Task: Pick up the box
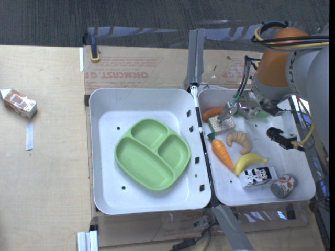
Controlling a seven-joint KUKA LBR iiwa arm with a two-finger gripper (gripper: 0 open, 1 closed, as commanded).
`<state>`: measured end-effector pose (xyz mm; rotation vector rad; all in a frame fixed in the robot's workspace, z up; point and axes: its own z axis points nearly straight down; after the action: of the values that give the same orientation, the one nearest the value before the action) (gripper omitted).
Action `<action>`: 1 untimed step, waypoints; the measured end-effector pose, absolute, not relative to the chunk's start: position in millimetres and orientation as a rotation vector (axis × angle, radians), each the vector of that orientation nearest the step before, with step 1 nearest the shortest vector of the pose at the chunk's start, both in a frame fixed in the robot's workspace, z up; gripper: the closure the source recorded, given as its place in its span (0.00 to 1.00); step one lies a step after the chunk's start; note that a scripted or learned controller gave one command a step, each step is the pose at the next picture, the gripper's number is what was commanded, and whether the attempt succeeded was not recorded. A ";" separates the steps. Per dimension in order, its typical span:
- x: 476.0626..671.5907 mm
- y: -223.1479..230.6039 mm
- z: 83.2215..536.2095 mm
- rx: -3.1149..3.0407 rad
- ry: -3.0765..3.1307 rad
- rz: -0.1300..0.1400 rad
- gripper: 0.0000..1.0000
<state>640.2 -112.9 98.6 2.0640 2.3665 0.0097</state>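
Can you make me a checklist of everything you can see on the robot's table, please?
Surface: wooden bench bearing two white bins, left bin, right bin.
Job's things: small box lying in right bin, near front.
Clutter: green tray in left bin; carrot, croissant, banana, can in right bin.
Grippers: tool low over right bin's back, apart from box.
Cables: yellow cable looping on arm.
Surroundings: small carton on bench, far left.

1. The divided plate (152, 153) is pale green, in a white bin (99, 156)
2. The box (257, 177) is white with black patches
3. The carrot (222, 153) is orange with a green tip
4. The banana (248, 161) is yellow; the croissant (239, 139) is tan
5. The tabletop (42, 192) is light wood
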 end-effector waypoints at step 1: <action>642.9 -113.7 110.4 2.053 2.360 0.016 1.00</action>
<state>642.9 -113.7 110.4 2.0529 2.3605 0.0164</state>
